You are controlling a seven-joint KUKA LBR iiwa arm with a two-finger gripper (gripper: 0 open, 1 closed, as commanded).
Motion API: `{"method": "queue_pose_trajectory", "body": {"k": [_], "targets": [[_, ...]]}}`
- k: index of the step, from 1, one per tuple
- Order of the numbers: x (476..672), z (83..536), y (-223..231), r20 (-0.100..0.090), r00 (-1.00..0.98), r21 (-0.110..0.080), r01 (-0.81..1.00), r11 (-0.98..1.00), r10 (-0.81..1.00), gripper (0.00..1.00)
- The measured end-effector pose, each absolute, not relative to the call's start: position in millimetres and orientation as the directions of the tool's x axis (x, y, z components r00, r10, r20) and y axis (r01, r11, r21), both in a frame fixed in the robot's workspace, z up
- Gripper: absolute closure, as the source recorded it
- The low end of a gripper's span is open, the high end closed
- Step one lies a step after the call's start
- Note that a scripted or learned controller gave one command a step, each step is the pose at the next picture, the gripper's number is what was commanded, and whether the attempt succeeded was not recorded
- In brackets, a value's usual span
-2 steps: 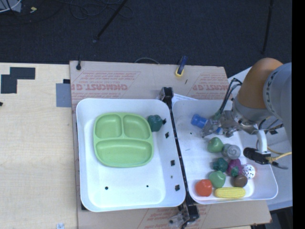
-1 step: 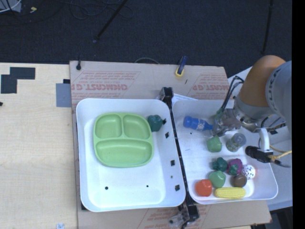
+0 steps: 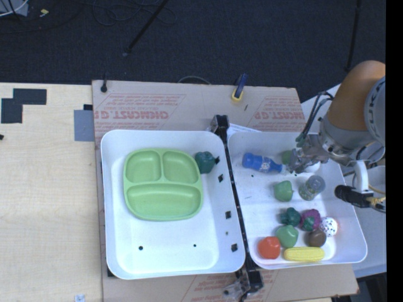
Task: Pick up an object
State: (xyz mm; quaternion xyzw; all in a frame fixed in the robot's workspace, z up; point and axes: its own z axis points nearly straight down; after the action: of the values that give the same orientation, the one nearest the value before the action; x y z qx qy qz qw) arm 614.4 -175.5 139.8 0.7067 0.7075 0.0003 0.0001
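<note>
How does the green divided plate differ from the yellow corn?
The green divided plate lies in the left bin; the yellow corn lies in the right bin. The plate is far larger, flat and green; the corn is small, rounded and yellow. Both lie flat.

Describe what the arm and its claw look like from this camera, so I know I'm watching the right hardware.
The arm is grey, with a broad rounded orange band above the wrist. Thin dark cables loop along its left side down toward the claw, a small dark grey metal assembly. A white piece with a black tip sticks out below the wrist. No markings are legible.
</note>
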Motion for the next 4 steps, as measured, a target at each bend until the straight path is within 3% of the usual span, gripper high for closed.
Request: {"method": "queue_pose_trajectory", "body": {"k": [1,2,3,4], "targets": [[620.2,202,-173,-0.001,-0.001,0.004,1.000,0.001,1.000,1.00],[620.3,229,-174,0.000,-0.002,0.001,1.000,0.002,1.000,1.00],[626.6,227,-116,0.002,-0.004,-0.002,1.000,0.004,1.000,1.00],[616.7,222,-72,0.002,-0.003,-0.004,1.000,0.003,1.000,1.00]]}}
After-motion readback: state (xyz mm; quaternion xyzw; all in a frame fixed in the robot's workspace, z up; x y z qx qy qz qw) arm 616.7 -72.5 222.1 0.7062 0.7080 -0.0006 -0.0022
